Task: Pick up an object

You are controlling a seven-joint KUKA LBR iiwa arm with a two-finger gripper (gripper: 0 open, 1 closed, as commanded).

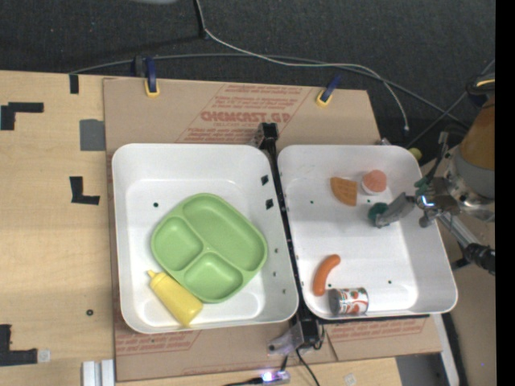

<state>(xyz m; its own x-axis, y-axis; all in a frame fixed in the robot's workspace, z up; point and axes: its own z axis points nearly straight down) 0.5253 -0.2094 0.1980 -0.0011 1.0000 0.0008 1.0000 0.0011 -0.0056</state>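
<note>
The right bin [402, 296] holds an orange wedge [344, 190], a round pink-and-white item [374, 182], an orange-red sausage [325, 273] and a small red-and-white can [348, 301] lying on its side at the front wall. My gripper [385, 212] reaches in over the bin's right wall, its dark tip low over the floor just below and right of the round item. Nothing shows as held in it. The sausage and can lie well to its front left.
The left bin [129, 175] carries a green divided plate [209, 248] and a yellow squeeze bottle [174, 297] at its front left corner. A black divider [278, 207] runs between the bins. Cables [386, 95] trail across the dark back area.
</note>
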